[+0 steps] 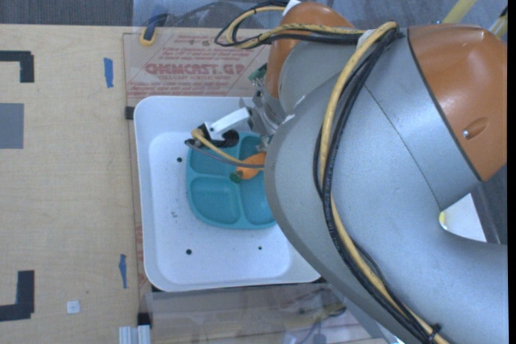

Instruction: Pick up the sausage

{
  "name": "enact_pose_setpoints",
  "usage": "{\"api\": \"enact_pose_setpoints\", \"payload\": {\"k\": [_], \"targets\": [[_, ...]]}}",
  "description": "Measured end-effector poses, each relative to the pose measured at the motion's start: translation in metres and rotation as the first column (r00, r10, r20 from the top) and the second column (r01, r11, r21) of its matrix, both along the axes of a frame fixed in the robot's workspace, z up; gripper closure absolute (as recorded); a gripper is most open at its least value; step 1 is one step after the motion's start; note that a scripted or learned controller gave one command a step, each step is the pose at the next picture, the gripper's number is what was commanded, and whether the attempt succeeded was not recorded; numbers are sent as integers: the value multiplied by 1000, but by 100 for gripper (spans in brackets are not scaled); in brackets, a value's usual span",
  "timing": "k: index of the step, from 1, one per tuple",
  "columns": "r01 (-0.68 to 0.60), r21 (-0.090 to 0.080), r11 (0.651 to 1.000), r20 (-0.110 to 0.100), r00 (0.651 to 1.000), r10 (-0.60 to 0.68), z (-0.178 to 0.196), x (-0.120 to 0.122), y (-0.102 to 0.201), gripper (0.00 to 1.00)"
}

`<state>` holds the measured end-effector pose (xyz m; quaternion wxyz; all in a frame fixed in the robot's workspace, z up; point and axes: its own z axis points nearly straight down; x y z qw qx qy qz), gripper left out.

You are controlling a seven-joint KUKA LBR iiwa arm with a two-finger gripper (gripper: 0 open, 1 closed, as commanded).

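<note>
A teal divided tray (222,197) lies in the white bin (165,246). At the tray's right-hand edge a small orange, rounded piece (252,160) pokes out from under the arm; it may be the sausage, but too little of it shows to be sure. My gripper (256,133) hangs over the tray's upper right corner, just above that orange piece and largely covered by the grey arm. Whether anything is held is hidden.
The bulky grey and orange arm (387,173) covers the right half of the view and the bin's right side. A brown cardboard sheet (185,64) lies behind the bin. The wooden bench (64,173) stretches to the left, marked with blue tape.
</note>
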<state>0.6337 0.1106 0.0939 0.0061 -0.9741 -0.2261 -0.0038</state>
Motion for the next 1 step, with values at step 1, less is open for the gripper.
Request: {"api": "enact_pose_setpoints", "payload": {"k": [1], "targets": [[-377,-10,926,8,926,377,1,-7,-1,100]]}}
